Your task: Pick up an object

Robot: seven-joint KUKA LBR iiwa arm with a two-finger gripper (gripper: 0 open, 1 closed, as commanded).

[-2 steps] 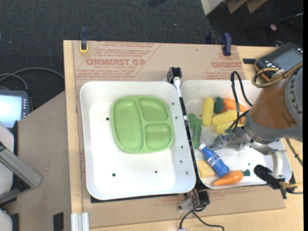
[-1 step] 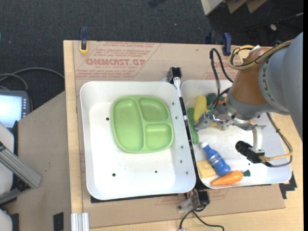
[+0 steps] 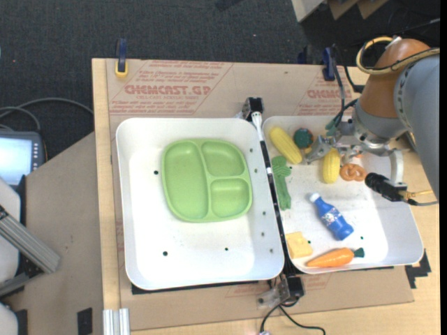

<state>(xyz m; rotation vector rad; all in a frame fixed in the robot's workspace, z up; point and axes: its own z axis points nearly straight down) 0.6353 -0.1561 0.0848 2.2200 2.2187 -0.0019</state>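
Camera view: crowded corner, risky grab

Right bin [image 3: 391, 246] first, with the arm low at its far end. Gripper [image 3: 340, 152] sits among the corn cob [image 3: 285, 144], yellow piece [image 3: 330, 167] and pretzel [image 3: 353, 171]; whether it is clenched or released, I cannot tell. Packed that tight, it could nudge a neighbour or come up bare

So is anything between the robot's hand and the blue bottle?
Nothing visible blocks it. The hand hangs over the right white bin by the small yellow corn piece and orange pretzel. The blue plastic bottle lies below them, bare floor between.
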